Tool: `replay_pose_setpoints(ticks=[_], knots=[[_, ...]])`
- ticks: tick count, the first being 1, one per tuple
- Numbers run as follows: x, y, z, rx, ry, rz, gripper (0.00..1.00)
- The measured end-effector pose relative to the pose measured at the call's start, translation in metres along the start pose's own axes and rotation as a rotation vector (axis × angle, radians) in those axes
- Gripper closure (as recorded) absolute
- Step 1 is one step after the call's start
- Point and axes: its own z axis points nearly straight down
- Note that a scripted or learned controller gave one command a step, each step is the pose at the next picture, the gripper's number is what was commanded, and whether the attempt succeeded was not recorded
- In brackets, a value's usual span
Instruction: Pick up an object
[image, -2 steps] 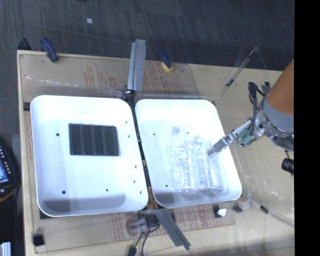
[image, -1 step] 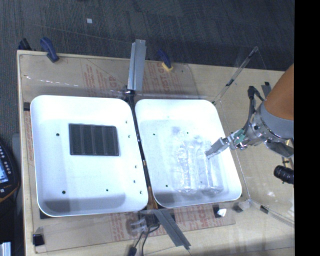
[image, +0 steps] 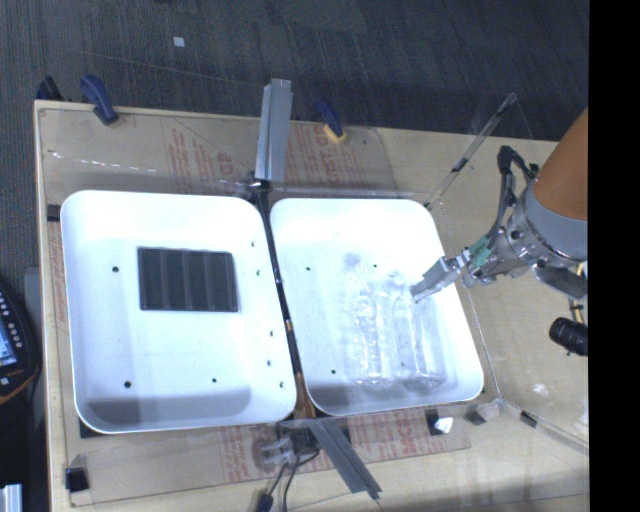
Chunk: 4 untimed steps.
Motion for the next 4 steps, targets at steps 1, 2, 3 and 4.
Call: replay_pose_setpoints(ticks=[1,2,3,4], knots=[[-0.021,-0.005,0.019,0.006,0.003,0.200,0.00],[-0.020,-0.004,0.009,0.008,0.004,0.192,1.00],[0.040,0.008,-0.018,0.000,0.000,0.513,1.00],[0.052,0.009,-0.013,0.005,0.002,0.449,1.00]])
